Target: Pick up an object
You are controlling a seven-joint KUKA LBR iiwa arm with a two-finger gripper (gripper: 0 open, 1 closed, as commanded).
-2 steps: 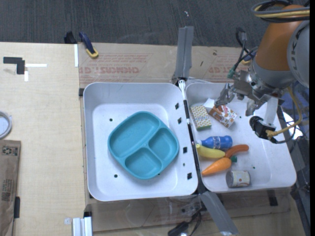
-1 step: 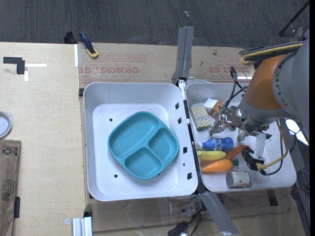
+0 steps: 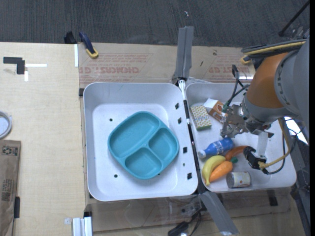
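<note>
The right bin point(image 3: 288, 178) holds several small objects: a blue plastic bottle point(image 3: 216, 147), a yellow banana point(image 3: 210, 165), an orange carrot point(image 3: 222, 169), a grey can point(image 3: 239, 180), a speckled sponge-like block point(image 3: 200, 117) and a brown-and-white packet point(image 3: 215, 109). My gripper point(image 3: 229, 130) hangs over the middle of this bin, just above the bottle's far end, below the orange band point(image 3: 266, 75) of the arm. The left bin point(image 3: 93, 132) holds a teal divided plate point(image 3: 143, 144).
A grey divider post point(image 3: 184, 53) stands between the bins at the back. A blue-and-yellow clamp point(image 3: 87, 44) lies on the cardboard behind the left bin. Black cables point(image 3: 261, 162) loop from the wrist over the right bin's near side.
</note>
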